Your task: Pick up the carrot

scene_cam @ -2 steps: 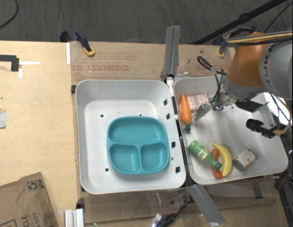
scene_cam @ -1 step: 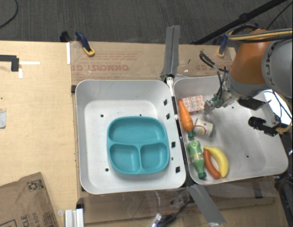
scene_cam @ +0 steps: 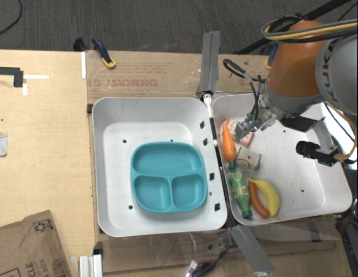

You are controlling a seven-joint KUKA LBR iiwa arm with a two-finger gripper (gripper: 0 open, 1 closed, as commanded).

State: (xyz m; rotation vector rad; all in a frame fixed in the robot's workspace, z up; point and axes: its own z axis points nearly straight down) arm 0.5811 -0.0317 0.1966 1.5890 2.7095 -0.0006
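The carrot [scene_cam: 228,143] is orange with a small green stub at its near end. It lies lengthwise against the left wall of the right bin [scene_cam: 317,178]. My gripper [scene_cam: 246,129] hangs low over the right bin's back left part, just to the right of the carrot's far end and very close to it. Nothing shows as lifted off the bin floor. The orange wrist band and grey arm fill the space above and to the right of the gripper.
Near the carrot lie a small pale box [scene_cam: 251,160], a green bottle [scene_cam: 239,193], a yellow banana [scene_cam: 271,195] and a red-orange sausage [scene_cam: 259,203]. The left bin [scene_cam: 109,154] holds a teal divided plate [scene_cam: 169,177]. A metal divider [scene_cam: 209,68] stands between the bins.
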